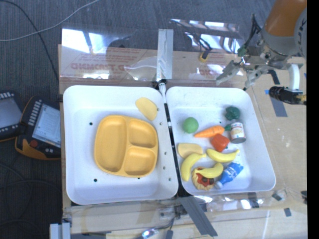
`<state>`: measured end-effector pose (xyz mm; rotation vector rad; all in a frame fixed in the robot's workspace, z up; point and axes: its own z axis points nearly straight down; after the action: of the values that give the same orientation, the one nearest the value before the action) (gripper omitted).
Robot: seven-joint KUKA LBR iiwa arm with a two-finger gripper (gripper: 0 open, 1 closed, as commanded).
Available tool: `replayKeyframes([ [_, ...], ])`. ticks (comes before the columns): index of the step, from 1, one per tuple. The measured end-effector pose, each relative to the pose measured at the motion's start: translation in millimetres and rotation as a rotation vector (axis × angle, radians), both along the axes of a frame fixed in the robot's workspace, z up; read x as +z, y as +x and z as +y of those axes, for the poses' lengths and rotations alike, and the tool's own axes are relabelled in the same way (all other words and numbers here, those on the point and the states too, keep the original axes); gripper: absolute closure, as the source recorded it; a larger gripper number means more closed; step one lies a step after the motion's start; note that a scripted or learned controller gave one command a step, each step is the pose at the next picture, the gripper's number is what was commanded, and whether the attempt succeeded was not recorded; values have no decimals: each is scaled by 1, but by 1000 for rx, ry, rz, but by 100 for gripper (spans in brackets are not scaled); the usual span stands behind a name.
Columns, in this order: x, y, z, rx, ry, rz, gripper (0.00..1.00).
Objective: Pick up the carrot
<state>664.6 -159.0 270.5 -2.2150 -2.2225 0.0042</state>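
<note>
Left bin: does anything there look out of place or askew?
One thing. A pale yellow piece lies loose on the left bin floor by the divider, just beyond the yellow tray, not in any of its compartments. The tray sits slightly turned relative to the bin's walls. No spill or damage shows.

Faint reddish lettering runs along the cardboard panel (107, 63) behind the bins, upper left of the frame; seen through glare, not legible. The small can (237, 132) in the right bin (259, 133) carries a label, print too small to read. No other markings legible
</note>
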Motion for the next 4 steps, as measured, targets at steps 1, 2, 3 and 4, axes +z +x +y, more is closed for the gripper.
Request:
replayKeyframes([
  [1,-155,-34,-4,192,1,0,0],
  [2,-181,-98,-7,212,-4,-19,0],
  [3,-180,-136,23,129,-7,-25,0],
  [4,-180,-173,45,25,-11,-30,0],
])
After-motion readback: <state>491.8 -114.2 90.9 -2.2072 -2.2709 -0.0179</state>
